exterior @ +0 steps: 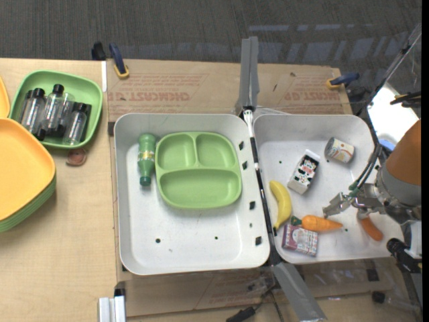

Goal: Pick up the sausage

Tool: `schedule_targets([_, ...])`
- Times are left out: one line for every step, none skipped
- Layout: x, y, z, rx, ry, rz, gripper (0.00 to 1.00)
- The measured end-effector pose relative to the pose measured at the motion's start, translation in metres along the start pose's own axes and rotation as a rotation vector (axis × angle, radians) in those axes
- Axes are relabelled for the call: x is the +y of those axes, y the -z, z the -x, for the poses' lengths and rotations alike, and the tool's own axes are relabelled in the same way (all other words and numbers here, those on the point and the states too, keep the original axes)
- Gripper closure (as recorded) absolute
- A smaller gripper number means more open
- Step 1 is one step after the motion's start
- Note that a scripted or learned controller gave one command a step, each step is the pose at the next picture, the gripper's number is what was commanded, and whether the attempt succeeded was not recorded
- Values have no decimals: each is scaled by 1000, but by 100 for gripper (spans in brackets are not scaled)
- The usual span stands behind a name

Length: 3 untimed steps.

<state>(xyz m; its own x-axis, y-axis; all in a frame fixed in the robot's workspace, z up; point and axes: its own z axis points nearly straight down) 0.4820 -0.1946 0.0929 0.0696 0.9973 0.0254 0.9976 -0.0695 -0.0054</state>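
Note:
The sausage, short and orange-brown, lies near the right wall of the right bin. My gripper hangs low over that bin, just up and to the left of the sausage and right above the thick end of a carrot. It stands open; one metal finger points left and nothing sits between the two. The orange band of the arm rises at the right edge.
The right bin also holds a banana, a pink packet, a small black-and-white carton and a can. The left bin holds a green divided plate and a green bottle.

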Motion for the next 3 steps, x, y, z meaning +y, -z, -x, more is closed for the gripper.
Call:
schedule_targets([0, 0, 0, 0, 0, 0, 0])
schedule_targets([0, 0, 0, 0, 0, 0, 0])
schedule_targets([0, 0, 0, 0, 0, 0, 0])
